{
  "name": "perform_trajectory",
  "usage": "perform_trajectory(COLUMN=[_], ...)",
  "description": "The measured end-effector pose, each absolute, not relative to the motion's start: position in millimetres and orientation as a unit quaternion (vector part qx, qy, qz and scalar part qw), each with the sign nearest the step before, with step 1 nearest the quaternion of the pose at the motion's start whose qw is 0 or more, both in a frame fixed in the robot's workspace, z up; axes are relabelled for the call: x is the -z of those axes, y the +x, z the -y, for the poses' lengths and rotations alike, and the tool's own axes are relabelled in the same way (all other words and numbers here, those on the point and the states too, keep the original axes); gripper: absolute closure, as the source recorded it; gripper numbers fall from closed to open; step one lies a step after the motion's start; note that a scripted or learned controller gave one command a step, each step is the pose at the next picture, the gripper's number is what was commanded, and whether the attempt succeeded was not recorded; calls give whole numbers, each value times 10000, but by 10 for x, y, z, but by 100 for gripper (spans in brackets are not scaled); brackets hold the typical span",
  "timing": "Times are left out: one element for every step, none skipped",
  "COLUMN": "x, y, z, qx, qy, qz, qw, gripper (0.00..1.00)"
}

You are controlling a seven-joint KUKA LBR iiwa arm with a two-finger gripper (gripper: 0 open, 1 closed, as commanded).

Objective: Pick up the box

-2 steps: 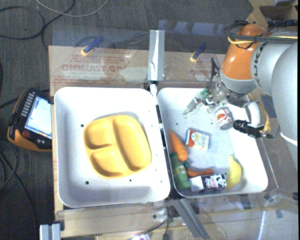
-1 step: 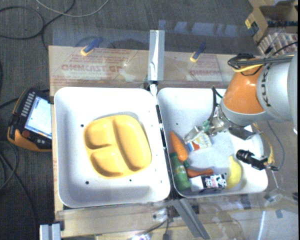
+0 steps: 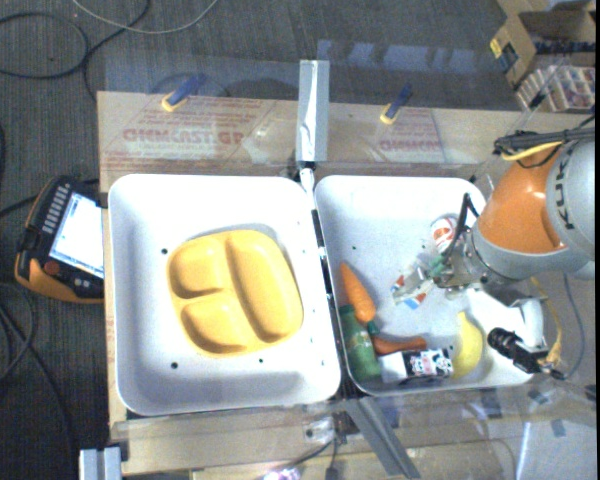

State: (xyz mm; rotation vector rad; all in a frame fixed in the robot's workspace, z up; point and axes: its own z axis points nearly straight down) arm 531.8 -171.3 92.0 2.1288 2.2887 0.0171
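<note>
The small dark printed box [image 3: 427, 364] lies flat at the right bin's [image 3: 380, 203] near edge, between a glossy carrot [image 3: 357, 291] and rounded yellow lemon [image 3: 467, 346]; the claw [image 3: 442, 268] hovers mid-bin over crinkled packaging [image 3: 414, 283], grip unclear; a moulded yellow tray [image 3: 235, 290] fills the left bin [image 3: 130, 298].

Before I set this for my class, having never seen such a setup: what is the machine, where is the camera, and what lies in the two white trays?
This is one picture from a camera fixed above a bench, looking down at a slant. The grey and orange robot arm reaches in from the right. The left bin holds a yellow divided tray. The right bin holds a carrot, a green bottle, a banana and a small dark box. The gripper hangs over a clear wrapper; whether it holds anything is unclear.
</note>
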Motion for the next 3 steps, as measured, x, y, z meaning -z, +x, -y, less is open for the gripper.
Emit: perform_trajectory(x=[-922,-915,-914], y=[5233,5787,6129], z=[1066,1082,1002], qx=[-60,-46,-16], qy=[7174,6765,6295], qz=[-6966,-7364,-7769], qw=[90,64,65], gripper=[0,0,0])
